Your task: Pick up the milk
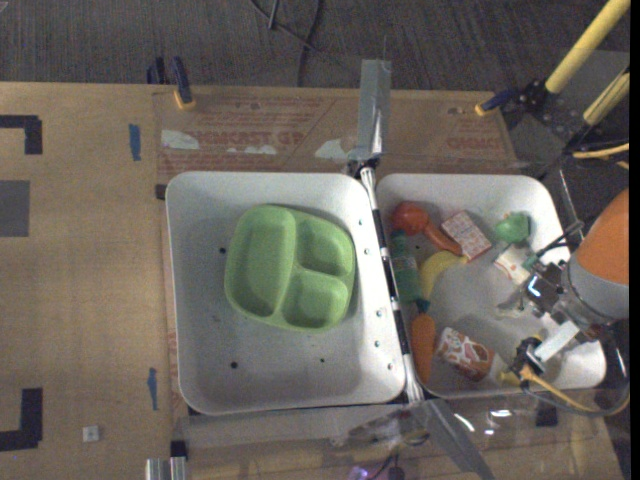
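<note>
Orange-banded arm [610, 258] reaches into the right bin [545, 190]; its gripper [533, 313], fingers parted and grasping nothing, hovers beside the milk carton [464, 353].

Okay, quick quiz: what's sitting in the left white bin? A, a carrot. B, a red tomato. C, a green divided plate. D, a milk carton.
C: the green divided plate lies alone in the left bin, while the food items sit in the right bin.

Grey arm [600, 288] with orange band at the right edge, gripper [535, 318] low, pointing left.
</note>
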You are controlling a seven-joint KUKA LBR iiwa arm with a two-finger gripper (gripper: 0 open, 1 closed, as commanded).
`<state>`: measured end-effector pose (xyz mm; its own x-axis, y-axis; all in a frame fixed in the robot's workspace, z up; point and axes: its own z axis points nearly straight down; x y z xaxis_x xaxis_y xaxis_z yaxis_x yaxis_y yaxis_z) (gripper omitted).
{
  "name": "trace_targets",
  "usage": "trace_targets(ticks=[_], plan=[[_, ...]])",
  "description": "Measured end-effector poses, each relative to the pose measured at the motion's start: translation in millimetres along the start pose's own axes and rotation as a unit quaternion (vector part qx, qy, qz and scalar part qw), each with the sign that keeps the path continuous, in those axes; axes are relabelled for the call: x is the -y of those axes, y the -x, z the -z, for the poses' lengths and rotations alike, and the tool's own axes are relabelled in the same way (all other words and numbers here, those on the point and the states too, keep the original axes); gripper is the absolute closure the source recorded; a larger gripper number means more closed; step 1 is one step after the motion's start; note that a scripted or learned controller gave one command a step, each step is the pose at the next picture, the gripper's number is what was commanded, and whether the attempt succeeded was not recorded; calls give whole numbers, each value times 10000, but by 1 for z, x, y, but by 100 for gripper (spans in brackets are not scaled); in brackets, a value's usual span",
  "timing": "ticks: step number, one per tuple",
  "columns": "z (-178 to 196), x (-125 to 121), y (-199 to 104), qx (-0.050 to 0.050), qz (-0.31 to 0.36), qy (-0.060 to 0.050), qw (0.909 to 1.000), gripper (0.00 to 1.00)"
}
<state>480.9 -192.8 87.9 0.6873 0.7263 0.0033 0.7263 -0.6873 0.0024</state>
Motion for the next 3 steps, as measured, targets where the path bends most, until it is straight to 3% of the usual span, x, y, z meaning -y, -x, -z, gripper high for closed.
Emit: trace_targets(ticks=[1,2,3], plan=[[74,10,-97,22,-1406,-19,9901,0],[81,-22,-63,30,-1975,-20,9803,0],[122,2,-69,27,-2051,-17,9787,0]])
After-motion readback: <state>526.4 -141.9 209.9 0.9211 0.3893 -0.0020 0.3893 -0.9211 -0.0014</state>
